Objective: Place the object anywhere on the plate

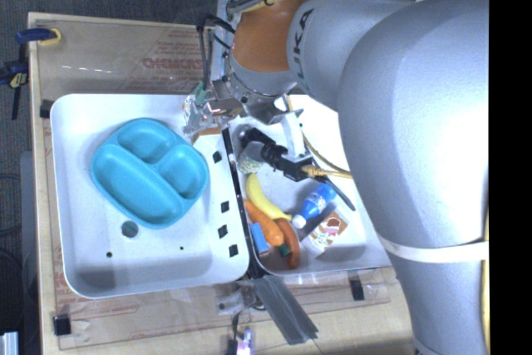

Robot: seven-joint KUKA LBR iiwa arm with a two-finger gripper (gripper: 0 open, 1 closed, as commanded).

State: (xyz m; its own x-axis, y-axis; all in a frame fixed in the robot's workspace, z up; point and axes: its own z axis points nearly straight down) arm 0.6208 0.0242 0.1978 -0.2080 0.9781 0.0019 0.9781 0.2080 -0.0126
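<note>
The light-blue plastic plate with three compartments (pixel 150 170) lies flat on the floor of the left white bin, set at a slant so that its one long compartment runs along its lower left side and the two smaller ones sit toward the upper right. All three compartments are bare. Its right edge comes near the wall between the two bins. The pictures do not make clear which of the items lying jumbled in the right bin is the object to be placed.
</note>
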